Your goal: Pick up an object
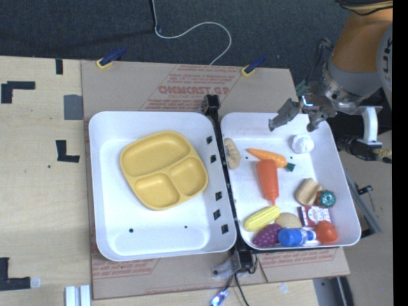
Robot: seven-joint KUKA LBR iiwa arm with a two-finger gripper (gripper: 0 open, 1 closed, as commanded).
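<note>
My gripper point(298, 118) hangs over the far edge of the right bin point(338, 155), fingers spread open with nothing between them. One finger point(281, 115) points left, the other point(317, 118) sits near a small white round object point(302, 144). Below it lie an orange carrot point(267, 155), a red-orange pepper point(269, 180), a tan piece point(231, 153) by the divider, a bread-like piece point(307, 189) and a teal ball point(327, 199). At the near end cluster a yellow corn point(262, 218), purple grapes point(267, 236), a blue bottle point(294, 237), a red packet point(312, 215) and a tomato point(326, 233).
The left bin point(108, 190) holds a yellow compartment plate point(164, 169). Black clips run along the divider point(218, 171) between the bins. A white cable point(191, 30) loops on the dark floor behind the cardboard base.
</note>
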